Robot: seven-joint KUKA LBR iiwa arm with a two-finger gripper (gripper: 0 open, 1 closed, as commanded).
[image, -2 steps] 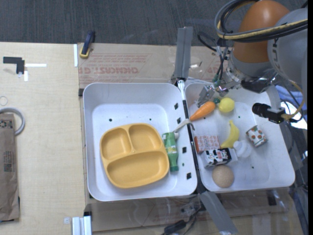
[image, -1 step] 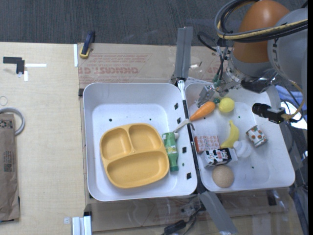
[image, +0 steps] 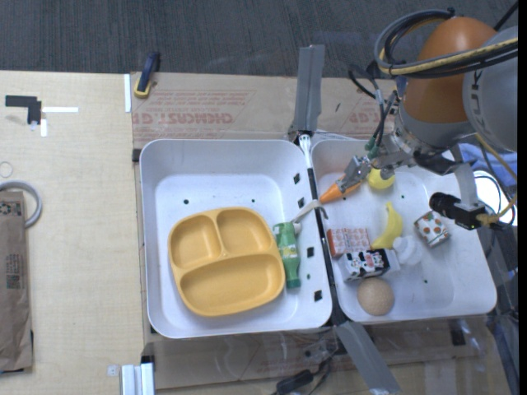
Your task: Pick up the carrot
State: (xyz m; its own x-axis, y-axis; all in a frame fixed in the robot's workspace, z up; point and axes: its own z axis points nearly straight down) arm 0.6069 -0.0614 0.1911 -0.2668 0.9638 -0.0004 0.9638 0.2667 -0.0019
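Camera view
Arm: the grey arm with the orange band reaches in over the right bin [image: 473,299], wrist bent down toward that bin's far left corner.
Gripper: the gripper [image: 356,174] hangs low over the bin floor; I cannot tell how it stands, nor whether anything is pinched in it.
Carrot: the carrot [image: 333,192] lies directly at the gripper's tip, slanting away from it toward the wall between the bins; touching or just apart, I cannot tell.
Beside the gripper: a lemon [image: 380,178] sits just on its arm side.
Nearer the camera than the gripper: a banana [image: 390,229], a red-and-white packet [image: 349,240], a black-and-white carton [image: 368,262], an egg [image: 375,296].
Well apart, across the wall: a yellow divided plate [image: 224,258] and a green bottle [image: 287,252] in the left bin [image: 156,220].
Step, by my judgement: the grasp itself, right at the carrot.
Next move calls for: a firm squeeze across the carrot's thick end, then a straight lift; the slim tapered body close to the wall could slip or roll.
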